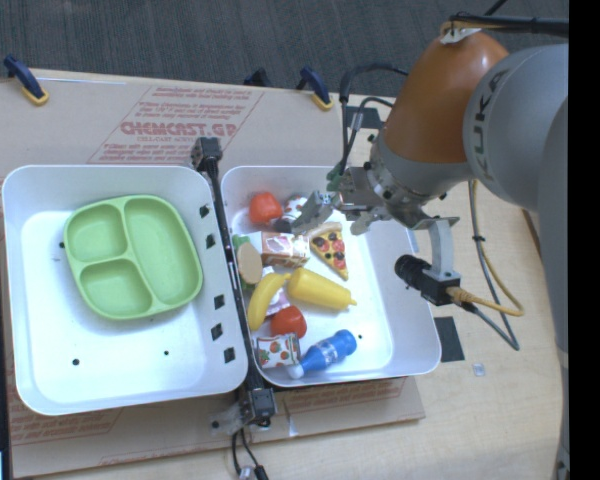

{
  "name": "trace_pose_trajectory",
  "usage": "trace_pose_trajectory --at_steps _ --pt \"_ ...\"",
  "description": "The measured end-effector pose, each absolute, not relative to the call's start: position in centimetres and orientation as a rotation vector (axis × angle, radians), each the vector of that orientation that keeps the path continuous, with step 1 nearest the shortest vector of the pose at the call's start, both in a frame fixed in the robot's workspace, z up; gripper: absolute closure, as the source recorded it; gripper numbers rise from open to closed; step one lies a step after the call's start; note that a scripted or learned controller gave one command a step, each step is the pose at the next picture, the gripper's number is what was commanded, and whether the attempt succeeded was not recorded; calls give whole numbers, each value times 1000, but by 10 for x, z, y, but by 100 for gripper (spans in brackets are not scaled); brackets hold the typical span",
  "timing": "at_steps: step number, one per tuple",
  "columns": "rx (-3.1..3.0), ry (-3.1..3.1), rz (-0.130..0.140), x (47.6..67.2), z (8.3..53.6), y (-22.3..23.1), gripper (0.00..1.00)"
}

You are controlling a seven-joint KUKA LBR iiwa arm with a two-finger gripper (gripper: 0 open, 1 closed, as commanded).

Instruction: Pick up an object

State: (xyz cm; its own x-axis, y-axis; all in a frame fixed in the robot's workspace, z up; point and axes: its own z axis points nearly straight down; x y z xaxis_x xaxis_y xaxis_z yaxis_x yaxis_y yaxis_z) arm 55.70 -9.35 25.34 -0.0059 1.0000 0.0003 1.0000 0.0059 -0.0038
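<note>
The right bin (412, 320) holds a jumble of toy foods. A red tomato (265, 208) lies at its back left and a pizza slice (329, 249) near the middle. A yellow lemon-shaped piece (320, 289) and a banana (267, 295) rest side by side. Further forward are a red piece (288, 320), a blue bottle (330, 351) and a small carton (276, 351). A brown snack packet (283, 249) and a beige disc (249, 262) sit by the left wall. My gripper (315, 211) hangs low over the back of this bin, between the tomato and the pizza slice.
The left bin (40, 368) holds a green divided plate (132, 256). A black divider with clips (218, 258) runs between the bins. A black cable fitting (425, 276) hangs off the arm over the right bin's right rim. Cardboard (130, 118) lies behind the bins.
</note>
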Motion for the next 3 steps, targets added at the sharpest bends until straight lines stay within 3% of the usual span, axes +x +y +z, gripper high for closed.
trace_pose_trajectory --at_steps 2,3 --pt "-2213 -2226 4 557 253 -94 0" --pt "-2211 -2225 6 516 131 -92 0"
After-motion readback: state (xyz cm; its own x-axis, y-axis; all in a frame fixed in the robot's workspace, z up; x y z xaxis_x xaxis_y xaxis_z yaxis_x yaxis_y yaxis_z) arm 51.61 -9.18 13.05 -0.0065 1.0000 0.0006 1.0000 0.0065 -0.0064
